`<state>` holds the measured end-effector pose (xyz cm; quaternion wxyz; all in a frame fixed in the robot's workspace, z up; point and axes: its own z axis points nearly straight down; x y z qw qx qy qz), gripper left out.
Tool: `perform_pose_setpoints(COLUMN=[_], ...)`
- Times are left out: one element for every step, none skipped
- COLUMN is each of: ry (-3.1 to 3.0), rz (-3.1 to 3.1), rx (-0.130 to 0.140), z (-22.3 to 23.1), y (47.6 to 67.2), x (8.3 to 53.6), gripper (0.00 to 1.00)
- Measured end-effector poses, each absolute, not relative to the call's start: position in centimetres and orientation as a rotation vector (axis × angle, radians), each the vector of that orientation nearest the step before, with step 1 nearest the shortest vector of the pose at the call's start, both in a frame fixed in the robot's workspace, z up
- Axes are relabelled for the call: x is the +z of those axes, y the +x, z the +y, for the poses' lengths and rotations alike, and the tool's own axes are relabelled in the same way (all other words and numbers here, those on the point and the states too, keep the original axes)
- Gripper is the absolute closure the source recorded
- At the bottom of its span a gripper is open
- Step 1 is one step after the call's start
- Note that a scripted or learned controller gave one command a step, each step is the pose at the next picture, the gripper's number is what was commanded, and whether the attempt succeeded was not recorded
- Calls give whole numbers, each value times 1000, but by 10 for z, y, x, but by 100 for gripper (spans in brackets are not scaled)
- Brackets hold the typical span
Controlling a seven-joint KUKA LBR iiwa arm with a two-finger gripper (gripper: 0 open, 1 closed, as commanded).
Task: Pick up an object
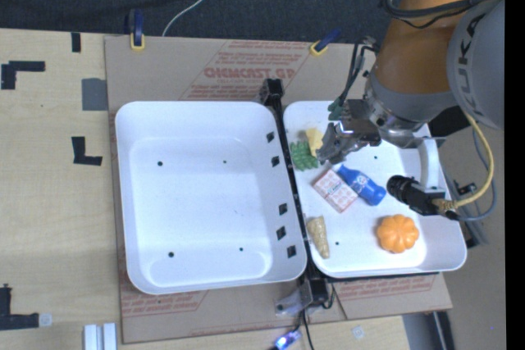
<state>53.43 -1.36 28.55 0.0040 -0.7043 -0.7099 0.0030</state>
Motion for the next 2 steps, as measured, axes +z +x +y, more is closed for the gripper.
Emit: perform_pose_setpoints(ry=[-2223, -2215], rz=[-2227, -2213], rx=[-6, 17], z=[-22, -24], y=[556, 503], x=[352, 252], gripper=[100, 100])
